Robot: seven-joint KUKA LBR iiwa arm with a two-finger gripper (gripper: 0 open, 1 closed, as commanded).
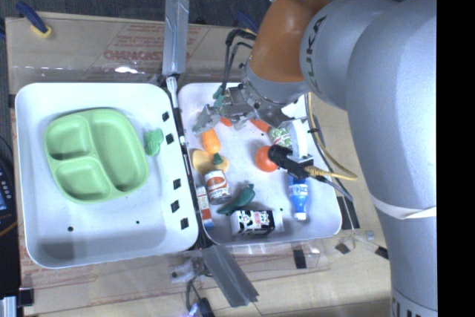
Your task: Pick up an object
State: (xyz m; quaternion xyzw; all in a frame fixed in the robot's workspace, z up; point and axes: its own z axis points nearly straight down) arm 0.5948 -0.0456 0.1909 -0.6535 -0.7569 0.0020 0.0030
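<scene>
My gripper [231, 109] hangs low over the far end of the right bin [326, 223]; whether my fingers are apart or together, I cannot tell. An orange carrot-like piece [211, 139] lies just beside it, with a small can [217, 185], a red-orange ball [265, 159], a blue-labelled bottle [298, 199] and a black-and-white carton [253, 220] nearer the camera. The left bin [33, 234] bears a green divided tray [95, 154]. By my reckoning nothing is lifted yet: the pick remains ahead.
</scene>
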